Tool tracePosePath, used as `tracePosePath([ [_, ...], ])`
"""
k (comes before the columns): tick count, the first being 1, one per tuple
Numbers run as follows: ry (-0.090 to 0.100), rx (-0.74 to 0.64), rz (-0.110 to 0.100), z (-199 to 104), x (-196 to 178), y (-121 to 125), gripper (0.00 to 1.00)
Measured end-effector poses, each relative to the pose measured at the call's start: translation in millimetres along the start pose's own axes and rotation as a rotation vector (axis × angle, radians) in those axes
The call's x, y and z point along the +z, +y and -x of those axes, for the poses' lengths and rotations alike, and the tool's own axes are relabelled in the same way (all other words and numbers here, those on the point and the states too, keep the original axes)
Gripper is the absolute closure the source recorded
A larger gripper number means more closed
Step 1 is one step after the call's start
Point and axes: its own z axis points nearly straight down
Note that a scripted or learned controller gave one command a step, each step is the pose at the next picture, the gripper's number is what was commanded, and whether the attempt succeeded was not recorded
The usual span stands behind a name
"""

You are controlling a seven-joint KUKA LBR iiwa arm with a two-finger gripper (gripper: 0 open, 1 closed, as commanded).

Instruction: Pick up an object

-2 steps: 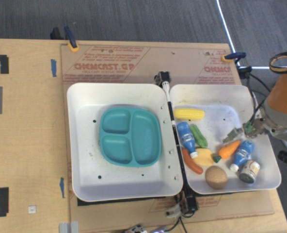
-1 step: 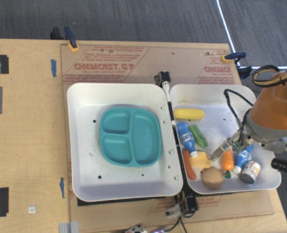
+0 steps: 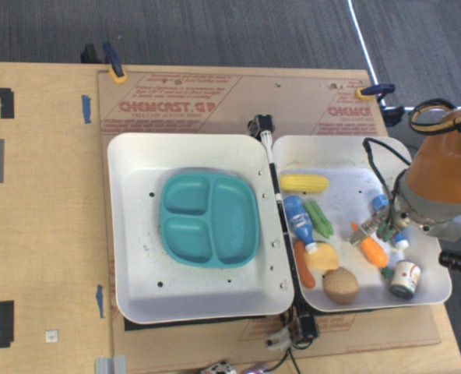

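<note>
Orange carrot (image 3: 374, 252) lies just below the fingers (image 3: 383, 228).

Orange carrot (image 3: 374, 252) lies tilted in right bin (image 3: 347, 153), btwn brown potato (image 3: 340, 284) & small can (image 3: 404, 279).

Right bin (image 3: 347, 170) is getting crowded: corn (image 3: 304, 182), blue bottle (image 3: 298, 220), green pepper (image 3: 319, 217), potato (image 3: 340, 284) and small can (image 3: 403, 279) are sitting close together, leaving open floor mostly along the back wall. Left bin (image 3: 129, 232) is offering free room all around the teal divided plate (image 3: 210, 218).
</note>
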Motion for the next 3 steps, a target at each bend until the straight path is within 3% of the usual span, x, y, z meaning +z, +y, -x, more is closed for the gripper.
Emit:
tracePosePath([
  [1, 0.007, -0.302, -0.004, -44.8, 10.1, 27.3, 1.00],
  [2, 0.002, -0.449, 0.002, -68.2, 9.2, 12.7, 1.00],
  [3, 0.013, -0.246, -0.007, -104.3, -87.6, 18.6, 1.00],
])
